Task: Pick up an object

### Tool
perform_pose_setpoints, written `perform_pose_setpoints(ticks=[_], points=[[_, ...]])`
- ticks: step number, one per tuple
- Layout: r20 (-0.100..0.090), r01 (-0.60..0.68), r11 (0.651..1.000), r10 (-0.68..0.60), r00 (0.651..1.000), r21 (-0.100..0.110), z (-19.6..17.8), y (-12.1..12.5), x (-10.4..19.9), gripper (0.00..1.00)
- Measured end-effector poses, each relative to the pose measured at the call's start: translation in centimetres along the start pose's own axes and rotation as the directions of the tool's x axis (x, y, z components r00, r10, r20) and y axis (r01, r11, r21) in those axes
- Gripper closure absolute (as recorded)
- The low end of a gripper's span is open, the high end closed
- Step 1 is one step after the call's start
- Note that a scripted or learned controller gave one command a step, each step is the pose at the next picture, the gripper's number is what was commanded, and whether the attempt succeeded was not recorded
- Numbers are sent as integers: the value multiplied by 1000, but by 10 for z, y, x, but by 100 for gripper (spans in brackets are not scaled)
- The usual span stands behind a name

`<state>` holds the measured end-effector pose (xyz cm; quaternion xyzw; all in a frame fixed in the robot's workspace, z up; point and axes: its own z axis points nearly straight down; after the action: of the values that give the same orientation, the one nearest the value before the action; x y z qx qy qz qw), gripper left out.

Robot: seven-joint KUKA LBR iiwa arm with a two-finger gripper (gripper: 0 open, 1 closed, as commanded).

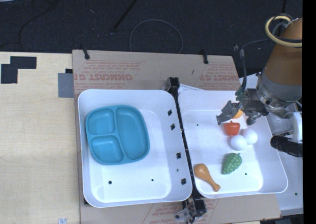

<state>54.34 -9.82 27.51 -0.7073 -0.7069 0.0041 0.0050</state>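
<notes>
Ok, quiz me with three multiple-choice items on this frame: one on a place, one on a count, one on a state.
1. Where is the blue tray?
A. left bin
B. right bin
C. bare bench

2. How many compartments has the tray?
A. two
B. three
C. five

3. How does the drumstick stand?
A. lying flat in the bin
B. on the tray
C. lifted by the arm

Key: 1 A, it sits on the left bin floor. 2 B, ridges split it in three. 3 A, it lies on the right bin floor, apart from the gripper.

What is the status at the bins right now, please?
Gripper low over right bin, holding nothing visible. Red toy just below it. Egg crowds alongside.
</notes>
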Motion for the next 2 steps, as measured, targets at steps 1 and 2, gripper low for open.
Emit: perform_pose_setpoints(ticks=[1, 2], points=[[1, 2, 1000, -2, 1000, -11, -6, 2, 0, 0], [0, 2, 1000, -2, 1000, -6, 39, 7, 4, 0]])
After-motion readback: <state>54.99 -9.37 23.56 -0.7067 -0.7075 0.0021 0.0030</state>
